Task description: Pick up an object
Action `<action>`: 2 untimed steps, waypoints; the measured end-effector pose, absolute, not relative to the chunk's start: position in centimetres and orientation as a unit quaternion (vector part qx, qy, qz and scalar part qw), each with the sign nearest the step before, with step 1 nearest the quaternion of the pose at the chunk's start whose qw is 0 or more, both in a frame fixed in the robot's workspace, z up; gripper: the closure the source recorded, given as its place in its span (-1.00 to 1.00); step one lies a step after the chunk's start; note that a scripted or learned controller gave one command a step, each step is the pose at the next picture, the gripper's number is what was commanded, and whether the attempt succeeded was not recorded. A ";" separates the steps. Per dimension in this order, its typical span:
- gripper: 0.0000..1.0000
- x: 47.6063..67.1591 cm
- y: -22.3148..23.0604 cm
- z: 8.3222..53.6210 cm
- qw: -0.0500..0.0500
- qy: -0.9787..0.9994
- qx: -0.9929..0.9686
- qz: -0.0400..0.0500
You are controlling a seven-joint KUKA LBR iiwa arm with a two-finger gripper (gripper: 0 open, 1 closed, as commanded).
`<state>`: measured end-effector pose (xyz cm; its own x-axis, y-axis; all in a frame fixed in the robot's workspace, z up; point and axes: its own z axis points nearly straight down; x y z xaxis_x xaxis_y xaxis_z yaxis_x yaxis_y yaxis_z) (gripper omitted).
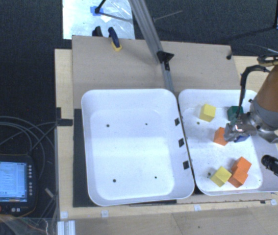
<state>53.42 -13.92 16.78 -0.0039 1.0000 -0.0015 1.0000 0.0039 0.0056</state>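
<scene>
My gripper [237,131] is low over the middle of the right bin [197,180]. An orange block [220,137] lies right against its left side, and a small blue piece [242,138] shows just under it on the right. Behind the gripper sits a green object [234,112], partly hidden by the wrist. A yellow cube [208,112] rests at the bin's far left. Near the front lie another yellow cube [221,176] and two orange blocks [240,167] touching each other. Whether anything is held is hidden.
The left bin [92,131] sits beside the right one, with black clips along the shared wall. A grey pole [148,26] slants across the back of the bench. A teach pendant [9,182] and cables lie on the floor at the left.
</scene>
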 end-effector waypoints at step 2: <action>1.00 53.1 -13.3 28.7 0.004 0.709 0.705 0.002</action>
